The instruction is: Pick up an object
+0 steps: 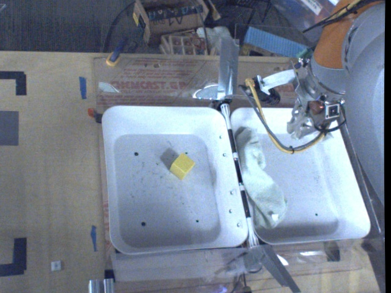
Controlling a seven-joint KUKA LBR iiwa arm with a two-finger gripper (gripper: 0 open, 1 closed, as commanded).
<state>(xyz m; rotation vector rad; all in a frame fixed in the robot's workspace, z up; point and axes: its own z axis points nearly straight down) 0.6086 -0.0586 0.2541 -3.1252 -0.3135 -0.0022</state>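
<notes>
Blue tape marks on bench, cardboard box behind

A pale wooden bench top is marked with black tape corners and short blue tape strips. Beyond its far edge, a dark grey floor is cluttered with cardboard boxes.
</notes>
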